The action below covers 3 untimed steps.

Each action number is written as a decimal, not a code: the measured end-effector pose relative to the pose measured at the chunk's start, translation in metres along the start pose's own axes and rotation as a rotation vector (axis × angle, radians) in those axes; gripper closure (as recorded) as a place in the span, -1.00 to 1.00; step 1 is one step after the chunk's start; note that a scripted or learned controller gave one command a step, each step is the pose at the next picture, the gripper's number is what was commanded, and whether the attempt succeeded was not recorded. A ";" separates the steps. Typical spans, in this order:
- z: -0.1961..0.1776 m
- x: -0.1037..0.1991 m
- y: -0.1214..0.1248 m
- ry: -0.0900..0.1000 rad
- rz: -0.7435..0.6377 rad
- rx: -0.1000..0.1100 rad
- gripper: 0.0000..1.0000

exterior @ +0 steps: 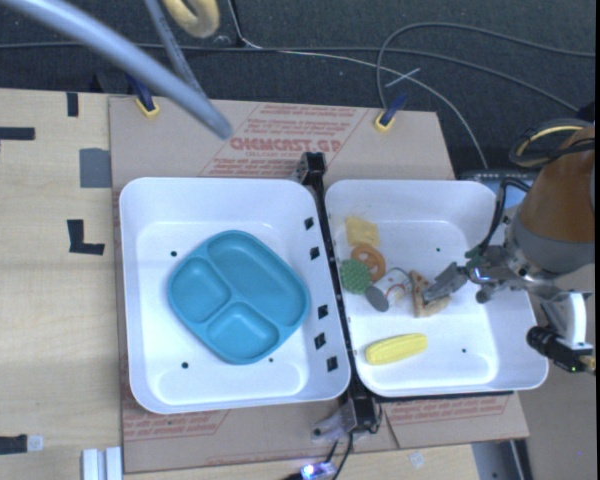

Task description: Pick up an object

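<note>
Near rim, right bin (520, 373): yellow corn cob (396, 348) at 6 o'clock, lying alone, well apart from gripper (442, 288).
Mid bin: gripper low beside tan piece (426, 298); claw state cannot be told, fingers too blurred. Possibly touching tan piece. Nothing visibly held.
Risk: grey lump (377, 297), green piece (356, 275) and orange ring (368, 260) crowd toward 9 o'clock; closing here could nudge neighbours or slip off small tan piece.
Left bin (140, 268): blue tray (238, 295), untouched.
</note>
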<state>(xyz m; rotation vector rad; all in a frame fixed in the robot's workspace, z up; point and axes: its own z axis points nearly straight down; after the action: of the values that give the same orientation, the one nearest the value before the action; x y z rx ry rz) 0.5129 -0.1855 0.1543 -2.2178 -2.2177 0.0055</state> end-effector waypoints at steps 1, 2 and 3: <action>0.047 -0.003 -0.008 0.000 0.000 0.000 -1.00; 0.035 -0.002 -0.007 0.000 -0.002 -0.003 1.00; -0.026 0.003 -0.010 -0.002 -0.002 -0.010 1.00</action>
<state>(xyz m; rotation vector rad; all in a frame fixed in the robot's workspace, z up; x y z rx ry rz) 0.5026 -0.1826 0.1801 -2.2220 -2.2257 -0.0025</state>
